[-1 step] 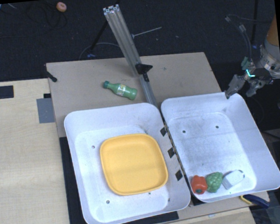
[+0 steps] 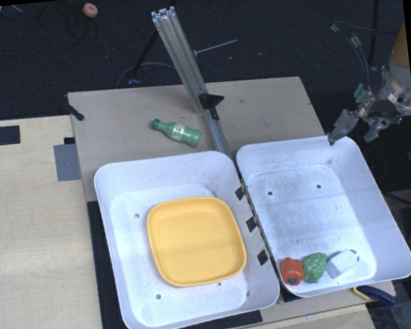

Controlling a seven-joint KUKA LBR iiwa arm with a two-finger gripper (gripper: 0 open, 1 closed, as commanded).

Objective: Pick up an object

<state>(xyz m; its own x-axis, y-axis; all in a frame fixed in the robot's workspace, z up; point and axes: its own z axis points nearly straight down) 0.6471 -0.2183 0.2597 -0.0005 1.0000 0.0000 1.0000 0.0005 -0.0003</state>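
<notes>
End effector [image 2: 358,126] spread open, holding nothing, above right bin's [image 2: 375,200] far corner, green bottle [image 2: 177,132] lying on worktop [image 2: 258,110], cap toward upper left

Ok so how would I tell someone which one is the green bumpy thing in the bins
Find the right-hand white bin of the two, and look along its near edge, where three small things sit in a row. The green bumpy thing is the middle one, touching a red-orange piece on its left, with a white block on its right. It is the only green item there.
</notes>
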